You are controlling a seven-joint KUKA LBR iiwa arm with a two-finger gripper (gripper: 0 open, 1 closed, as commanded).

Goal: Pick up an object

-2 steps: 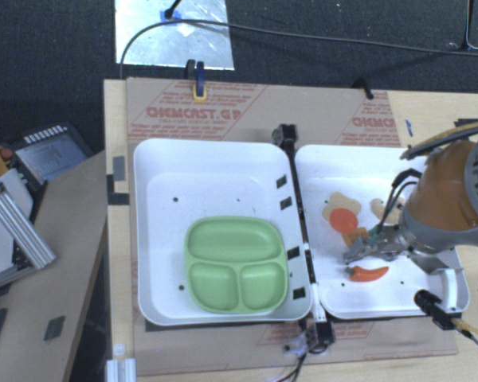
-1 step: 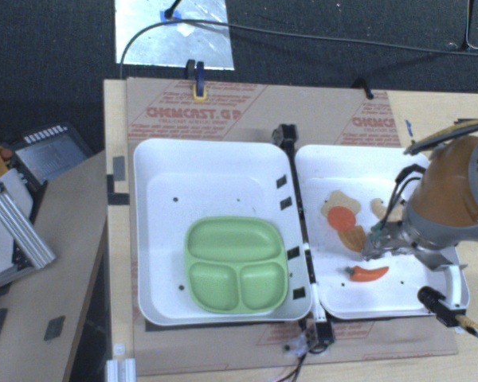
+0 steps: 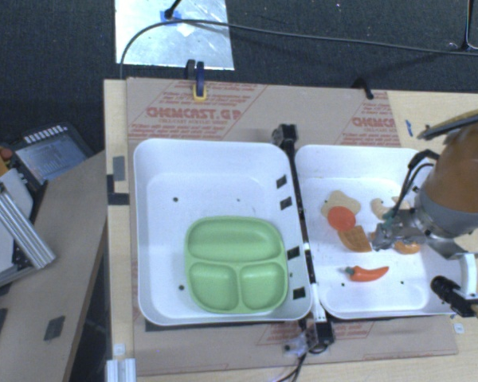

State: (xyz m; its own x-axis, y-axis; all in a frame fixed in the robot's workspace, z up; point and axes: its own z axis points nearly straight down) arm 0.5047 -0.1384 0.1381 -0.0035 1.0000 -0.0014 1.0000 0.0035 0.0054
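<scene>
Green divided tray in the left bin. Grey arm reaching into the right bin, hand low among small food-like pieces: red round piece, orange-brown piece just beside the hand, red pepper nearer the front wall. Finger opening: cannot tell; no visible grip on anything.
</scene>
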